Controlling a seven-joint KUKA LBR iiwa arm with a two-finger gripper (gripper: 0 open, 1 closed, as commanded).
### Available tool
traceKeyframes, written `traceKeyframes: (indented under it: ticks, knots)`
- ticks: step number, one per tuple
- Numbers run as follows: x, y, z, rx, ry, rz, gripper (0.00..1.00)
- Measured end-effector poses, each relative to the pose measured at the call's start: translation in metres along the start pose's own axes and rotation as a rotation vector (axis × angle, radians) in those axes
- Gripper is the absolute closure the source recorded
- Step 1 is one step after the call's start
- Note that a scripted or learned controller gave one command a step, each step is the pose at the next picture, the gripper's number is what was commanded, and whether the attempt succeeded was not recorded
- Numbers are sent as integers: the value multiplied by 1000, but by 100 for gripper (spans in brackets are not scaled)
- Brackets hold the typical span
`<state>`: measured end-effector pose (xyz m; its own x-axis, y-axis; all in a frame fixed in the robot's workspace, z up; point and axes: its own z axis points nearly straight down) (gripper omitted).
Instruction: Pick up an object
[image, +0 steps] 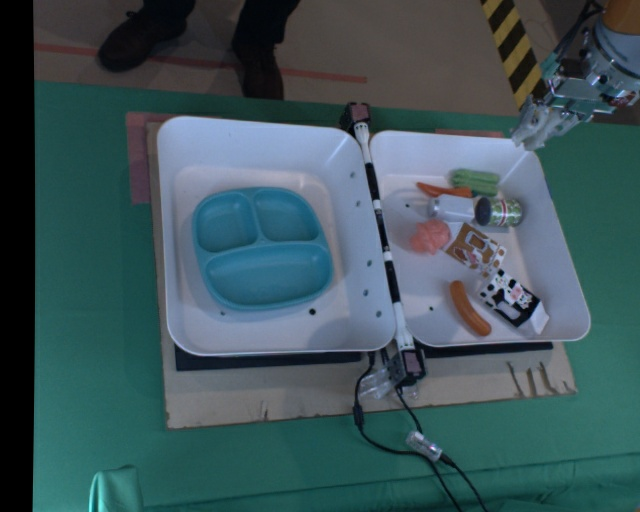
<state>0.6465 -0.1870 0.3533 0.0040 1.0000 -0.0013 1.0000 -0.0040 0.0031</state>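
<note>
The right bin (560, 270) holds several small objects: a green vegetable (474, 180), an orange carrot (443, 189), a white bottle (455, 208), a green can (500, 211), a pink lump (432, 237), a brown-and-white packet (475, 247), an orange sausage (469, 307) and a black-and-white cow-pattern carton (510, 298). My gripper (534, 132) hangs above the far right corner of this bin, up and to the right of the green vegetable. Its fingers stand slightly apart with nothing between them.
The left bin (180, 160) holds a blue sectioned plate (262, 247). A black-and-white divider bar (381, 235) runs between the bins. Cables (400, 430) trail off the near edge onto the green cloth. A person's shoes (140, 40) stand beyond the bench.
</note>
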Motion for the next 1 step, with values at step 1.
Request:
traceKeyframes:
  ticks: [1]
  knots:
    - [0, 38, 89, 0, -1, -1, 100]
